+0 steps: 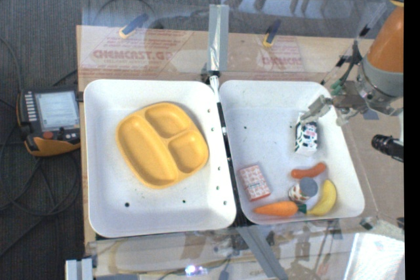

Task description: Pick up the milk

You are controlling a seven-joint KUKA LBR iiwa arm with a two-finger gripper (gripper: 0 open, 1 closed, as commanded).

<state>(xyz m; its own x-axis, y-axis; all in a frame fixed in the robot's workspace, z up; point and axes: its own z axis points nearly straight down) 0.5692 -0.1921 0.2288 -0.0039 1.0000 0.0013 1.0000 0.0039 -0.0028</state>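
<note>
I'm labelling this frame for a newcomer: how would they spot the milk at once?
Look in the right bin, toward its far right side. The milk, just above the sausage, is the lone white carton with black cow patches.

Arm (387, 56): rounded orange band above a grey wrist collar. Below it, dark metal gripper (319, 108) hardware with thin pale fingers. Green and dark cables run alongside the wrist. Black cylindrical fitting (388, 145) projects at the side.

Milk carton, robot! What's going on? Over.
Gripper at top of small white cow-spotted milk carton, right bin. Carton not lifted. Red sausage just below it, apart. Nothing blocking.
</note>
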